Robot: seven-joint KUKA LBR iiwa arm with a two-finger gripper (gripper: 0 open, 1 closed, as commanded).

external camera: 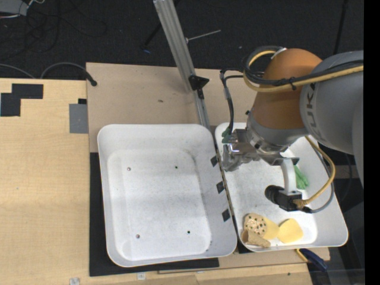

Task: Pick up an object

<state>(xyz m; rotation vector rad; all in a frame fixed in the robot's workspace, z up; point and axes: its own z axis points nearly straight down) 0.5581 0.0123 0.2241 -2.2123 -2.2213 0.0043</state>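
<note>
My gripper (230,154) hangs low over the right bin (332,233), close to its left wall, under the grey and orange wrist. At the bin's front lie a speckled cookie-like piece (255,223), a yellow lump (290,231) and a tan piece (257,240), all well in front of the gripper. A green object (300,177) lies to the right, partly hidden by the arm. A small green spot (225,136) shows beside the wrist; what it is I cannot make out.
The left bin (119,159) sits beside the right one, their walls touching along a row of black clips (220,187). A slanted aluminium rail (178,46) rises behind the bins. A black cable end (281,196) hangs from the arm over the right bin.
</note>
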